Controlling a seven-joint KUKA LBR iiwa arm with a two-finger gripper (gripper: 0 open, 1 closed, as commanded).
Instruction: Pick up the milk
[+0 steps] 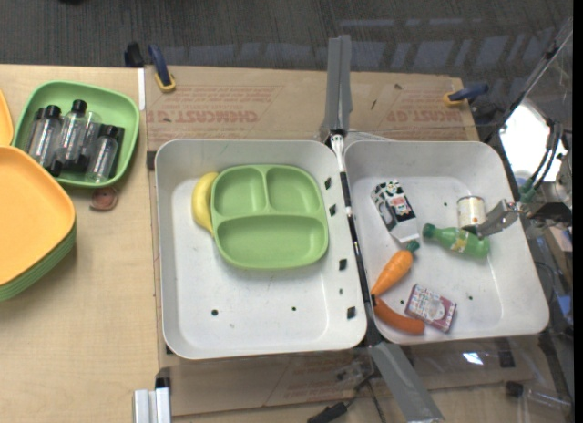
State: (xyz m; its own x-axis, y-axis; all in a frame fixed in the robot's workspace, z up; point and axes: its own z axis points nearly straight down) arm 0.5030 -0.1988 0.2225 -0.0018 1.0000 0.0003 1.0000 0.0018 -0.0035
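Two white bins sit side by side in the middle of the frame, and the milk (393, 203), a small black-and-white carton, lies in the upper left part of the right bin (510, 184), close to the wall that divides the pair; its long axis runs from upper left to lower right, tilted only a little off the vertical of the picture. The gripper (497, 219) reaches in from the right edge of the frame, low over the right side of that same bin; its tips point left and slightly down, just beside a green bottle (458, 240) and a silver can (470, 210); whether the fingers are spread or closed cannot be told, since they read as one grey blur, and nothing is seen between them. So the carton lies to the left of the tips and a little higher in the frame, well apart from them, with the can and bottle standing between; in my judgement the coming move is a leftward travel over those two, then a turn of the wrist so the grip closes across the carton's short side. A carrot (393, 271) and a pink packet (430, 307) lie lower in the bin, out of that path; a green divided plate (270, 214) rests in the left bin (264, 321).
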